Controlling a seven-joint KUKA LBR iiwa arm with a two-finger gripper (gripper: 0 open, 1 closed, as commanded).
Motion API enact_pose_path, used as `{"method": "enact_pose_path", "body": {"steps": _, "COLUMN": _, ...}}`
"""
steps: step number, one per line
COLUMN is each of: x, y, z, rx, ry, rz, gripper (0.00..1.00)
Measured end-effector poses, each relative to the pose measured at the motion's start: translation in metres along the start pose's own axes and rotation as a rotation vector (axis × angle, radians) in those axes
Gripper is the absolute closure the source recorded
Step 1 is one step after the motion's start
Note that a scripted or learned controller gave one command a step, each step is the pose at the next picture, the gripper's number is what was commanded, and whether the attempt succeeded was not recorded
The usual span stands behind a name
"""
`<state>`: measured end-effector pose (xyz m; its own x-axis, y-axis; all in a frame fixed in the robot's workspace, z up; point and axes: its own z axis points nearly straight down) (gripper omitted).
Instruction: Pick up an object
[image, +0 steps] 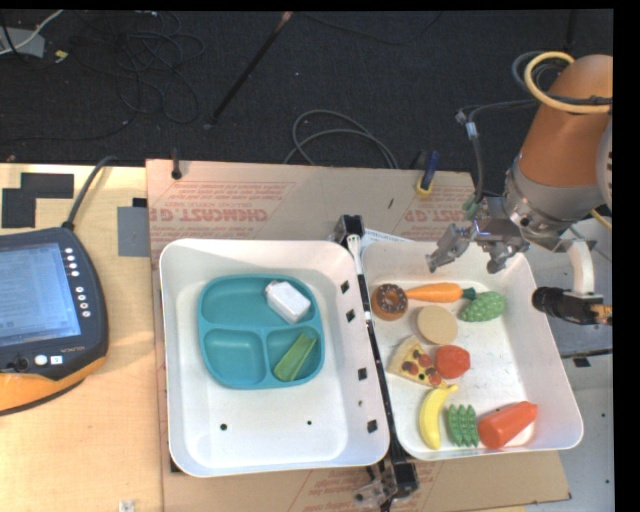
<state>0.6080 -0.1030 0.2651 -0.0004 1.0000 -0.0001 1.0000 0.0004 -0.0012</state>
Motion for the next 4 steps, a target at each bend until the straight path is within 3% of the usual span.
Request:
{"method": "enact_pose_path", "body": {"steps": 1, "x": 0.013, "y": -0.044, "z": 0.158, "rx": 0.018, "ry": 0.004, "rz": 0.001, "gripper": 0.0}}
{"method": "enact_pose_path", "body": {"steps": 2, "x": -0.031, "y": -0.096, "z": 0.174, "rx": -0.007, "ry": 0.003, "rz": 0.005, "gripper": 0.0}}
{"method": "enact_pose_path", "body": {"steps": 3, "x": 0.004, "y": -0.071, "z": 0.175, "rx": -0.006, "ry": -0.001, "rz": -0.001, "gripper": 0.0}}
{"method": "enact_pose_path", "body": {"steps": 4, "x": 0.004, "y": -0.047, "z": 0.175, "rx": -0.002, "ry": 0.001, "rz": -0.001, "gripper": 0.0}}
